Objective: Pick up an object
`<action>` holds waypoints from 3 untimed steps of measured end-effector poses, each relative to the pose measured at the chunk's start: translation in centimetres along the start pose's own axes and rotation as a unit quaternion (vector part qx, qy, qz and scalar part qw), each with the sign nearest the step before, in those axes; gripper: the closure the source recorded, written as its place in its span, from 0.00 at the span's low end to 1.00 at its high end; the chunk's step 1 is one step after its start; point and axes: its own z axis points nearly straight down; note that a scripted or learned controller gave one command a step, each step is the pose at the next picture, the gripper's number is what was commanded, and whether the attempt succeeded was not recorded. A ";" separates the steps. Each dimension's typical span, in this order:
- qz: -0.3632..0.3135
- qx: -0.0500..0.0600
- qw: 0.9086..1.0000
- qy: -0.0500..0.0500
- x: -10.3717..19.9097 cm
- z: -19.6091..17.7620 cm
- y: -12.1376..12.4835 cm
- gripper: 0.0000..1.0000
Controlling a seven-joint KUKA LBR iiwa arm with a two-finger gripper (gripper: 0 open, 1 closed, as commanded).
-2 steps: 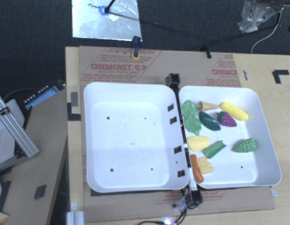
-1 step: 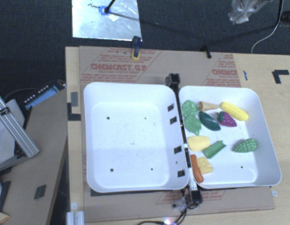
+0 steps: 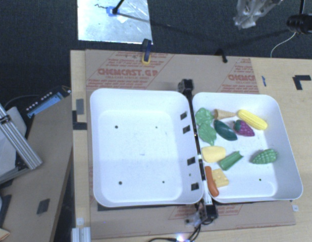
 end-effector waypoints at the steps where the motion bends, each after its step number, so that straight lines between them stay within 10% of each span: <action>1: 0.000 0.000 1.000 0.000 1.7 0.0 -2.8 1.00; 3: 0.000 0.000 1.000 0.000 7.0 0.0 -6.8 1.00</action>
